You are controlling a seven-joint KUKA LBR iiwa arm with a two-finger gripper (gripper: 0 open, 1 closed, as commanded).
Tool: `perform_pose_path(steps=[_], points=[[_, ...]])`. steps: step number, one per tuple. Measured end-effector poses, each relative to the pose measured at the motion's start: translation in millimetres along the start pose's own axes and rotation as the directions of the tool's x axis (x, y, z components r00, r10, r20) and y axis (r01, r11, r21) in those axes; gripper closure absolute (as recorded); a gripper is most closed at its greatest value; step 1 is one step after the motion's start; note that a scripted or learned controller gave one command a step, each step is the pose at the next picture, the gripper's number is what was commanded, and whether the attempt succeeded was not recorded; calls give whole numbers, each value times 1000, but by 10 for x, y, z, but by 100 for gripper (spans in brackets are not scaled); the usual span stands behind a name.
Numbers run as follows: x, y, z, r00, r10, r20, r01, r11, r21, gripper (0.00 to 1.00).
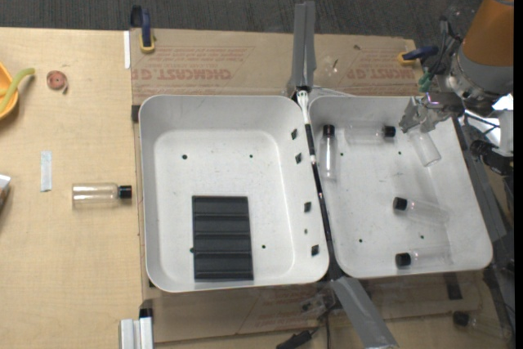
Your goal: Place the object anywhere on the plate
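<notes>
My gripper (423,117) hangs over the far right corner of the right bin (467,204). I cannot tell whether my grip is released or clenched, because the tips blur into the white wall behind them. Just below the gripper there is a faint clear vial (426,149). Its long axis slants from the gripper down toward the near right. It is too pale against the bin for me to say whether it touches me or lies on the floor beneath. Four more vials with black caps are in this bin. The divider vial (328,155) lies along the left wall, its long axis running front to back and its cap at the far end. The back vial (368,133) lies crosswise near the far wall, with its cap pointing right toward my gripper and close beside it. The middle vial (421,208) rests near the centre right, cap to the left and body trailing right and slightly nearer. The front vial (406,260) sits by the near wall, well apart from me. I can make out little of it beyond its cap. The left bin (151,176) holds the dark ribbed plate (221,239), which lies flat in the near half with its ridges running left to right. Out on the bench, left of both bins, a bench vial (96,193) lies crosswise with its cap pointing right.
</notes>
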State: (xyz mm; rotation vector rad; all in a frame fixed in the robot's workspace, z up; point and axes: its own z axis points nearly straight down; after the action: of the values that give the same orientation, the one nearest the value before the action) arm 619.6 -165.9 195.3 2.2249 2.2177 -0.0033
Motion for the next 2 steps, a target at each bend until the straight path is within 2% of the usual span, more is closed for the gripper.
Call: perform_pose_path(steps=[1,2], points=[[0,1,-1,1000,0,0,0,1000,0,0],[-463,396,-27,980,-199,1,199,980,-3,0]])
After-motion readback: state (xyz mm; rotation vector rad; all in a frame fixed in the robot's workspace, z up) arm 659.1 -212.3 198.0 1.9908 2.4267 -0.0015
